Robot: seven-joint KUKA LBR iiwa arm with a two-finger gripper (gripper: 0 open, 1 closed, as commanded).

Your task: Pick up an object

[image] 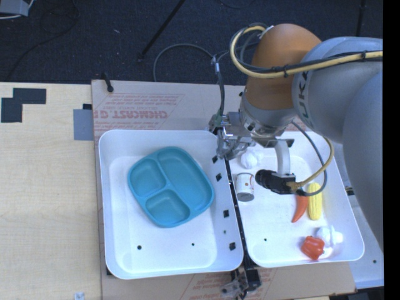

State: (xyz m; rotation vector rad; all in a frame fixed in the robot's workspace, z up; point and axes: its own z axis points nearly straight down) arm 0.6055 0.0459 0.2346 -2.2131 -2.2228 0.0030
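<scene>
Arm (275,61) poised low over the right bin (281,249) beside a white cup (244,186), seemingly lining up a pick; jaws' state unclear.

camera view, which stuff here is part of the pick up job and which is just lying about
For the job: hand; left bin; right bin; pickable things: blue plate, small white cup, carrot, corn cob, orange and white toy.

Lying about: cardboard sheet under the bins; cable on the floor.
</scene>
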